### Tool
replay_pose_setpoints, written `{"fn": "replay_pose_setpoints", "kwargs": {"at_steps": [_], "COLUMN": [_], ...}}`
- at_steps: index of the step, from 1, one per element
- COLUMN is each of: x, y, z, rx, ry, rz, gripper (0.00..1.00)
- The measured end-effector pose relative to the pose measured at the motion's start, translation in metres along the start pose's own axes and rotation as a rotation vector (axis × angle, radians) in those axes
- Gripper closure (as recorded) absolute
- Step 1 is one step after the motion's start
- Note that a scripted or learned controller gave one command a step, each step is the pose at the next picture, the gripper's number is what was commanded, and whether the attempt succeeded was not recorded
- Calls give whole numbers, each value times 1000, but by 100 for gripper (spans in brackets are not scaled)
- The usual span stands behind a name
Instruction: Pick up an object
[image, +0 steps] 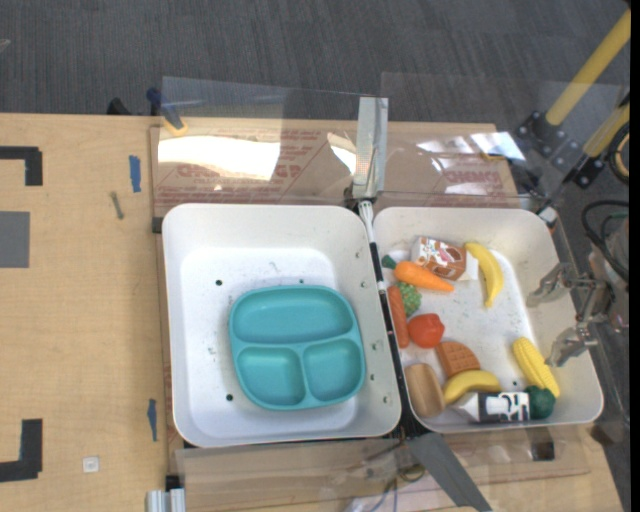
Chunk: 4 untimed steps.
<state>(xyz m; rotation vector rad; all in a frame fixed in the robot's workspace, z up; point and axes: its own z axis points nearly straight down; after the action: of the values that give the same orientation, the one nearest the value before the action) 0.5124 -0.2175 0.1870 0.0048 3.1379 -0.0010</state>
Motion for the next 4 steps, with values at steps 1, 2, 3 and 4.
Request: {"fn": "replay_pose_setpoints", "kwargs": {"at_steps": [1,2,3,4], "x": [-39,-108,6,-107], "y": [36,94,99,113], "z": [81,97,95,98], "rx": [-5,0,1,3], "ry": [9,3,-24,0], "rz": [3,48,198,403], "gripper": [0,0,0,0]}}
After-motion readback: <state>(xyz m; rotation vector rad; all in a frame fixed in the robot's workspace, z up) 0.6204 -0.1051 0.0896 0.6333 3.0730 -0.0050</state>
